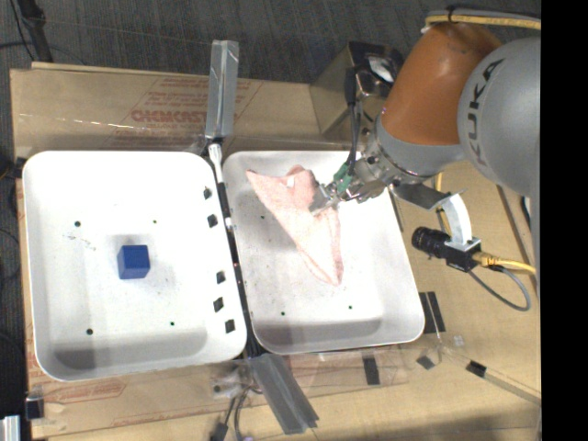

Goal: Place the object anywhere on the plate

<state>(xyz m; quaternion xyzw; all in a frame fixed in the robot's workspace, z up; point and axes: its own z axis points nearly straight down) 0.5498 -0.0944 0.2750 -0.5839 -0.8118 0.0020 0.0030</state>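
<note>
One pink cloth [303, 223] lies in the right bin [395, 310], stretching from the gripper [333, 194] away to its lower left. I cannot tell the gripper's state. Only a thin corner seems caught, so the cloth may slip free when lifted.

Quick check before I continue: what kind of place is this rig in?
Probably a lab test bench: two shallow white plastic bins on flattened brown cardboard, taped markers, and a grey-and-orange robot arm.
</note>
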